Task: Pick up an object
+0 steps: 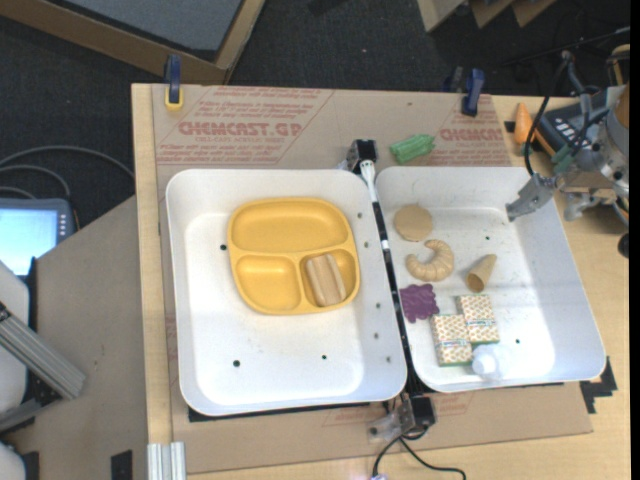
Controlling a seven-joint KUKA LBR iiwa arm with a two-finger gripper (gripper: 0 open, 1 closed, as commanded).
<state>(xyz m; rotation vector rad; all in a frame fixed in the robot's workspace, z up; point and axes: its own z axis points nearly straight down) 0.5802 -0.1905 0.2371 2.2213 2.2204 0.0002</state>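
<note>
I see 2 white bins. The left bin [200,358] holds a yellow tray [262,230] with a bread piece [323,278] in its lower right compartment. The right bin [560,298] holds a cookie [412,221], a croissant [431,260], a cone [481,271], purple grapes [418,301], 2 small cartons [465,328] and a white piece [485,365]. A green item [412,148] lies on the bench above. The gripper [524,202] hangs over the right bin's upper right edge, holding nothing I can see.

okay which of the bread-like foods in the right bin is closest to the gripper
The round flat cookie, at the far end of the right bin. The croissant and cone lie farther from the gripper.
</note>
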